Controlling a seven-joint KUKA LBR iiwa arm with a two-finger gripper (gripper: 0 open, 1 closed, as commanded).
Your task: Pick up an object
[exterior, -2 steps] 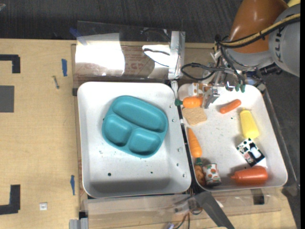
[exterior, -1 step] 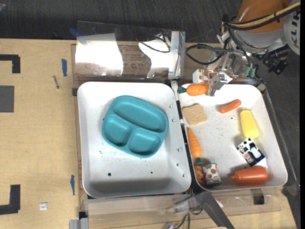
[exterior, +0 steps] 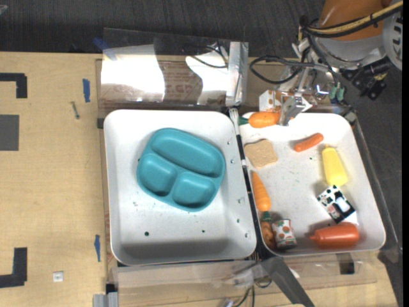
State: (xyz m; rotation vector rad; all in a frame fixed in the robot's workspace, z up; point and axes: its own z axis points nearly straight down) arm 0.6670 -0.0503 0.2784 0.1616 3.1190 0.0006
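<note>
Scanning left to right: teal tray (exterior: 181, 168) in left bin (exterior: 121, 171), no target. Carrot (exterior: 263, 119) at right bin (exterior: 367, 190) far rim, long axis left-right, just left of my claw (exterior: 291, 112). Claw opening: cannot tell; nothing visibly held.

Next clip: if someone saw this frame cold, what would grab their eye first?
Probably the teal divided plate, upside down in the middle of the left bin. Next, the bright toy food scattered in the right bin: a yellow piece by the right wall, a red-orange sausage at the near corner, and a carrot along the left wall. The gripper hangs over that bin's far edge, beside another carrot.
</note>
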